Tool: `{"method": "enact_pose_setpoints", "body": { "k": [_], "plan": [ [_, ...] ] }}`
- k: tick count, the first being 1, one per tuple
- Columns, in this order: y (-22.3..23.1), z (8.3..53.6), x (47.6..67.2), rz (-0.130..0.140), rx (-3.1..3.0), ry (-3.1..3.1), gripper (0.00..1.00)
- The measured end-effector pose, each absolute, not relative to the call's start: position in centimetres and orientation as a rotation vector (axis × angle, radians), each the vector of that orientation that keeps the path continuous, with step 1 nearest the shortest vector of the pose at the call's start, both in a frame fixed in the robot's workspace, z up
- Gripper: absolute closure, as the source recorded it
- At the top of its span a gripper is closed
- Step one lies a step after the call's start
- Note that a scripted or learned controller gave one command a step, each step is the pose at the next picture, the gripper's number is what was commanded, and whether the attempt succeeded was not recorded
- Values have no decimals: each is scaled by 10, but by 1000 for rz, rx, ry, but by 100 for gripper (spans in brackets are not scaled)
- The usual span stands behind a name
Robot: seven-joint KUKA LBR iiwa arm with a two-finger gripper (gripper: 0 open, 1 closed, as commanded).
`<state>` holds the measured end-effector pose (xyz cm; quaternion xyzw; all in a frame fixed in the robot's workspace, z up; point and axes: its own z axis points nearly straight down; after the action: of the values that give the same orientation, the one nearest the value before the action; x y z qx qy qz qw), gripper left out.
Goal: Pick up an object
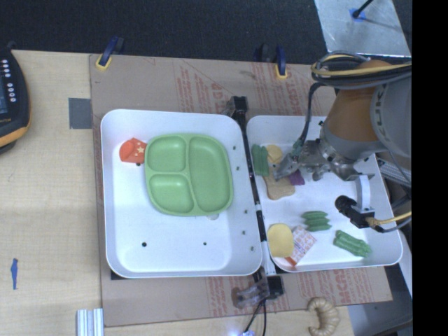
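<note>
My gripper [288, 165] hangs low over the upper left part of the right bin [381, 257], reaching in from the right. Right around it lie a tan flat piece [280, 189], a small purple item [298, 179], a pale yellow item [274, 152] and a green strip [260, 159]. Whether any of them is touched by the gripper I cannot tell. Lower in the same bin rest a green pod [316, 220], a second green pod [352, 244], a yellow rounded object [281, 239] and a small red-and-white packet [302, 244].
The left bin [126, 250] holds a green divided plate [189, 173] and a red object [131, 150] at its upper left. A black clip [239, 106] sits at the top between the bins. A curled tan thing [324, 315] lies on the cardboard below the right bin.
</note>
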<state>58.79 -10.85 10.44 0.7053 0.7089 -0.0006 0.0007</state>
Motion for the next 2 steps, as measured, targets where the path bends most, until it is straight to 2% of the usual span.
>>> {"method": "enact_pose_setpoints", "body": {
  "k": [1,2],
  "plan": [
    [-109,115,588,-5,2213,2227,100],
    [-109,115,588,-5,2213,2227,0]
  ]
}}
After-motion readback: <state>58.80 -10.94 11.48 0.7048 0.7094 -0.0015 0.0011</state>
